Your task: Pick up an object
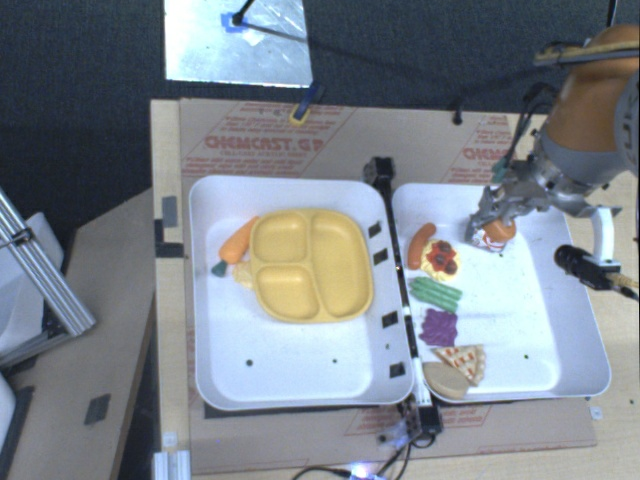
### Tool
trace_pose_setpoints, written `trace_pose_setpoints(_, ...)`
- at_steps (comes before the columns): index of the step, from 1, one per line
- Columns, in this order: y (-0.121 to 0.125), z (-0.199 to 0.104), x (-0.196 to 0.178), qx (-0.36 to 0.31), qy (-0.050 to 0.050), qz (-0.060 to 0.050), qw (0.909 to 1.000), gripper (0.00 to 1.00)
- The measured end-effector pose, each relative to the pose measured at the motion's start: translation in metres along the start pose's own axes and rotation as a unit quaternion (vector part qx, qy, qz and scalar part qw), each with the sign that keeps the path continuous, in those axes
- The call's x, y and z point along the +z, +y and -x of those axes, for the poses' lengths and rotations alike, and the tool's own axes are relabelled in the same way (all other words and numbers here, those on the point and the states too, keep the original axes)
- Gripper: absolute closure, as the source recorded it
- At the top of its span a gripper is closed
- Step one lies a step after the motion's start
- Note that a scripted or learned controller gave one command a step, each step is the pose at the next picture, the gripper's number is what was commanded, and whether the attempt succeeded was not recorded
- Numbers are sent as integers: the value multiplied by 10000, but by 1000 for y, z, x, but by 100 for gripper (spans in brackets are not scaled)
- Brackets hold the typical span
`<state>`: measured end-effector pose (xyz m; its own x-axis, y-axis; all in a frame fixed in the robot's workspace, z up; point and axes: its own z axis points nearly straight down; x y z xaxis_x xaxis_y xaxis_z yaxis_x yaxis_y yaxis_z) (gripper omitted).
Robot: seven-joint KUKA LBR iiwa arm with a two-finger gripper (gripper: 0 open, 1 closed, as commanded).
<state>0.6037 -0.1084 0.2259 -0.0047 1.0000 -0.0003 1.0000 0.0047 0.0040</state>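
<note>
here the gripper (493, 223) is down in the far part of the right bin (575, 313), right over a small orange-and-white object (496, 233) that sits on the bin floor; it touches or nearly touches that object, but whether it is clamped on it i cannot tell. nearer the bin's left wall lie a hot dog (420, 244), a small round pizza (441, 259), green beans (436, 292), a purple piece (438, 326), a pizza slice (462, 359) and a tan bread-like piece (446, 379). the left bin (215, 368) holds a yellow divided plate (302, 264) (three compartments), with a carrot (238, 240) touching its left rim.
</note>
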Motion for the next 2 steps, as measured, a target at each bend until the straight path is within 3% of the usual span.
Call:
trace_pose_setpoints(1,-5,-63,0,-25,12,-16,10000,100)
trace_pose_setpoints(2,8,-123,0,-31,13,-6,10000,100)
